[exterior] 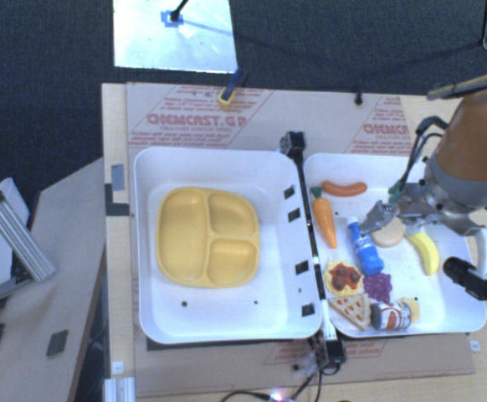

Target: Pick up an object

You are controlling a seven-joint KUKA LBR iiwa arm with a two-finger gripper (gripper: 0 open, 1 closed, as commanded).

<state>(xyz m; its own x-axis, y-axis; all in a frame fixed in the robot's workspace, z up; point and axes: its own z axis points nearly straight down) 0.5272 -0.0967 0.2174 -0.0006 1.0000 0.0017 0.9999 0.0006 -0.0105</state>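
My gripper (392, 219) hangs over the middle of the right bin (457, 167), under the grey wrist and orange band of the arm. Just below it lies a round tan bun (389, 236), partly covered by the gripper. A blue bottle (365, 249) lies to the left of the bun and a yellow banana (426, 250) to its right. An orange carrot (325, 222) and a sausage (344, 188) lie further left and back. Nothing can be seen held in the gripper.
The right bin's front holds a small round pizza (344, 276), purple grapes (378, 286), a pizza slice (352, 310) and a tin can (391, 316). In the left bin (143, 224) rests a yellow divided tray (207, 235). A black divider (305, 233) separates the bins.
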